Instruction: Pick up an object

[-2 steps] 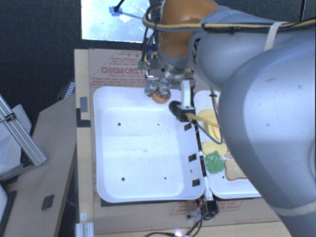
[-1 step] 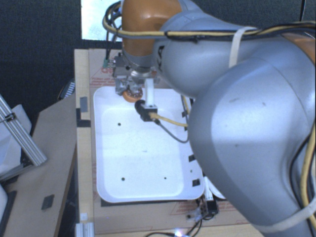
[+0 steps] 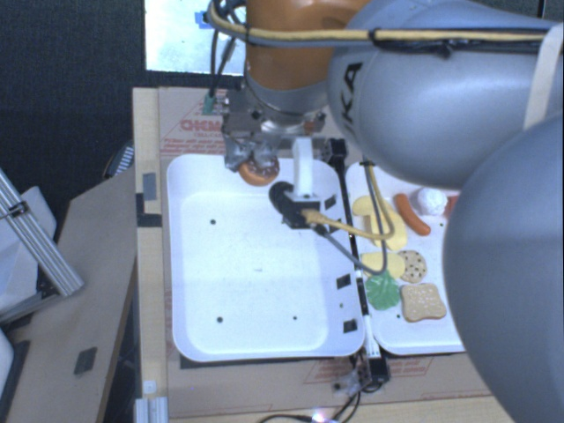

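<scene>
My gripper (image 3: 280, 167) hangs over the far edge of the left bin (image 3: 238, 315), below the orange band of the arm. A small brown ring-shaped toy, like a doughnut (image 3: 258, 174), sits right under the gripper's metal body at the bin's far wall; whether it is held I cannot tell. The right bin (image 3: 414, 345) holds the other toy foods: a red sausage (image 3: 411, 213), a white ball (image 3: 431, 201), a yellow banana (image 3: 385, 221), a round cookie (image 3: 411, 265), a slice of toast (image 3: 423, 301) and a green leaf (image 3: 383, 291).
The arm's big grey links cover the upper right and much of the right bin. A yellow cable (image 3: 348, 228) and a black one trail from the gripper across the divider between the bins. Cardboard (image 3: 189, 126) lies under both bins.
</scene>
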Controlling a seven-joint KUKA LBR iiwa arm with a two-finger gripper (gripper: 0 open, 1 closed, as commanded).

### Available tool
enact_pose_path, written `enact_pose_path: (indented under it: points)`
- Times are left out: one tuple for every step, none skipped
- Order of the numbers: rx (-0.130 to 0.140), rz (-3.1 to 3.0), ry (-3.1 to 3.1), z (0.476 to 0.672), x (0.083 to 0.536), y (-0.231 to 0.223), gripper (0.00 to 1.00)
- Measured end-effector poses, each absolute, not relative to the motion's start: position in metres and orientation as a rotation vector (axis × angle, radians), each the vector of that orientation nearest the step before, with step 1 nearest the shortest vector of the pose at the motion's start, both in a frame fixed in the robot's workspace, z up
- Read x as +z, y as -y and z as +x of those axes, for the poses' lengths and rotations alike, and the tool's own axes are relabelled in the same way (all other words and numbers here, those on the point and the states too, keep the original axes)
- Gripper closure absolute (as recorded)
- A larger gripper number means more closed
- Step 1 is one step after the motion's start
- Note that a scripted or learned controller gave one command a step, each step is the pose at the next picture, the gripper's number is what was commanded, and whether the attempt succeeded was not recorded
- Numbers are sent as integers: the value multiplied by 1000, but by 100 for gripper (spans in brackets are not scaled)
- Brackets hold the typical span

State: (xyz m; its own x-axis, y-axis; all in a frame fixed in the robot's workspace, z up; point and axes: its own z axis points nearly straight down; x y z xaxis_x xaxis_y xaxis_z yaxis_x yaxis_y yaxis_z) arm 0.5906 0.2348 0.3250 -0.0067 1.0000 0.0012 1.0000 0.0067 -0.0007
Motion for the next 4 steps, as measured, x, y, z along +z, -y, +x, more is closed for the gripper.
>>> enact_pose_path:
  points:
    - [1,-2220,2222,567,279,-234,100]
    - [-8,-2215,2229,534,342,-235,100]
    - [-29,-2218,2233,516,545,-234,100]
    - [0,-2221,2221,485,535,-180,100]
